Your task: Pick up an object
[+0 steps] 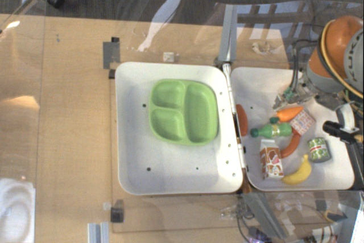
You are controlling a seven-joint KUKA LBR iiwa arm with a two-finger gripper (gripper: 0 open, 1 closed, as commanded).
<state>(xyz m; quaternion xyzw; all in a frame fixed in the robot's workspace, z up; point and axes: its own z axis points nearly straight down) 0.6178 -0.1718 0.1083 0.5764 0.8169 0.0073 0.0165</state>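
The right bin (pixel 256 85) holds several toy foods. An orange carrot (pixel 290 113) lies beside a small checkered box (pixel 303 121). Below them are a green bottle (pixel 272 131) on its side, a red sausage (pixel 290 145), a green can (pixel 318 149), a juice carton (pixel 271 160) and a yellow banana (pixel 300 171). Another red sausage (pixel 242 120) rests against the bin's left wall. My gripper (pixel 287 98) hangs over the bin's upper right part, just above the carrot. Nothing is visibly held in it.
The left bin (pixel 133 168) holds a green divided plate (pixel 184 112). The grey arm with its orange band (pixel 340 37) fills the right edge above the right bin. A metal divider (pixel 227 37) runs back between the bins.
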